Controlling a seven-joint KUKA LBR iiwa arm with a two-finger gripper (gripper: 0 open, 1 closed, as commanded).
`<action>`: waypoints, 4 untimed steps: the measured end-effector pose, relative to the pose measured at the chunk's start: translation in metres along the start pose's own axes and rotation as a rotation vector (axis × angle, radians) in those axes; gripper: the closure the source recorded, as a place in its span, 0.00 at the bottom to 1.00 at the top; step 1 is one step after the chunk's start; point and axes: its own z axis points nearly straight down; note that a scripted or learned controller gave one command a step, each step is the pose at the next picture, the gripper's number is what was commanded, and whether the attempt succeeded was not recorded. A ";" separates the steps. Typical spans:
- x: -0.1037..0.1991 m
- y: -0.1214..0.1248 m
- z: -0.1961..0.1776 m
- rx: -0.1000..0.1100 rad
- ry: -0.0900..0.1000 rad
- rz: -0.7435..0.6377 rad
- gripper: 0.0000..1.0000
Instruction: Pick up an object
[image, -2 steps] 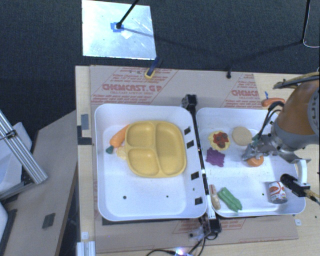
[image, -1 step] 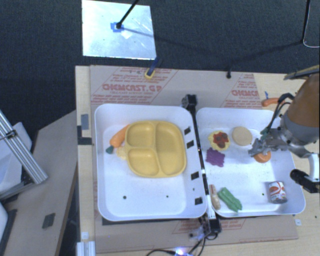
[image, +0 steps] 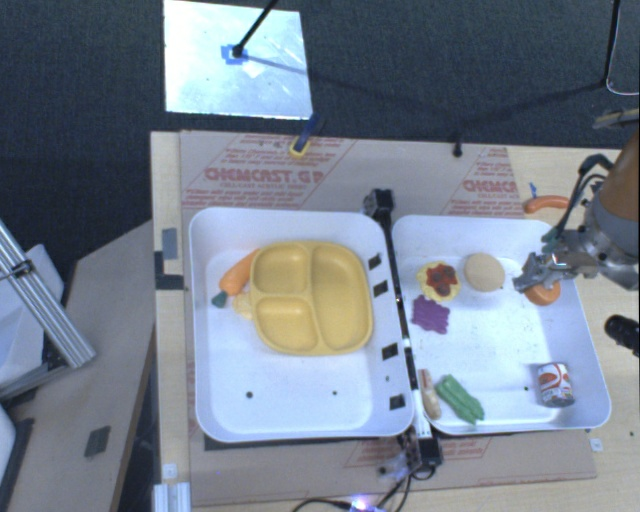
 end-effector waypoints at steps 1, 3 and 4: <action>0.000 0.001 -0.007 0.005 0.002 0.000 1.00; 0.107 -0.004 -0.017 0.007 0.004 -0.004 1.00; 0.164 0.000 -0.004 0.008 0.005 -0.004 1.00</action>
